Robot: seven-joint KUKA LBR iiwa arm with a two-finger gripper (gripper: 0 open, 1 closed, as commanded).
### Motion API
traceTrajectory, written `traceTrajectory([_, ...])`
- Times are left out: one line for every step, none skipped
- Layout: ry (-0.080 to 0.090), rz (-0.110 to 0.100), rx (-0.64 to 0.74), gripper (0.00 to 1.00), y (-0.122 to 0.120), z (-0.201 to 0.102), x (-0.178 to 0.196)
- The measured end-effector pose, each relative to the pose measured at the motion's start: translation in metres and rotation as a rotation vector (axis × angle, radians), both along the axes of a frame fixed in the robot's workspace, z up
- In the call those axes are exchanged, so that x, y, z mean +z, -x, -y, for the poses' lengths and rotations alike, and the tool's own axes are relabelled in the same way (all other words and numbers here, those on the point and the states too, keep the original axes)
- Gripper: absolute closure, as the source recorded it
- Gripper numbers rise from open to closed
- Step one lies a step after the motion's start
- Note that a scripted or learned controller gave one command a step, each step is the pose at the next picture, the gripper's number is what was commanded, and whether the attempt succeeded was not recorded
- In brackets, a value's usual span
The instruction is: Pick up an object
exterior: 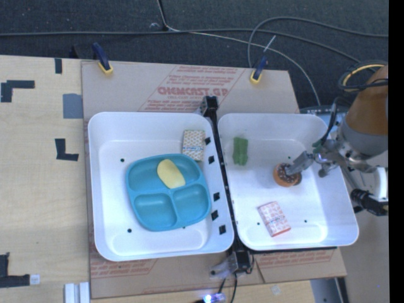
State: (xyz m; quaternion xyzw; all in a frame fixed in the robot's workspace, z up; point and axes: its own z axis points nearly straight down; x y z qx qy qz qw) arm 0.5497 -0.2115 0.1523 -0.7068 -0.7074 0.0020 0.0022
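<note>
One claw (293,169) over round brown object (287,176), contact unclear.

One cam, fixed high above the bench (38,169), looks down at a slant on both white bins (101,188); far enough to take in both, w/ dark floor beyond.

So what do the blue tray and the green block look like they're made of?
The blue tray looks like moulded plastic: one even colour, smooth rounded dividers, a slight sheen. The green block looks matte with soft edges, perhaps foam or sponge, though it is too small to be sure.
</note>
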Motion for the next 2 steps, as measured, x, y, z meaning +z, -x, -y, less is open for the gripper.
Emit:
traceTrajectory([0.001, 0.004, -0.001, 0.0, 0.0, -0.001, -0.063])
traceTrajectory([-0.002, 0.007, 0.002, 1.0, -0.002, -0.003, -0.048])
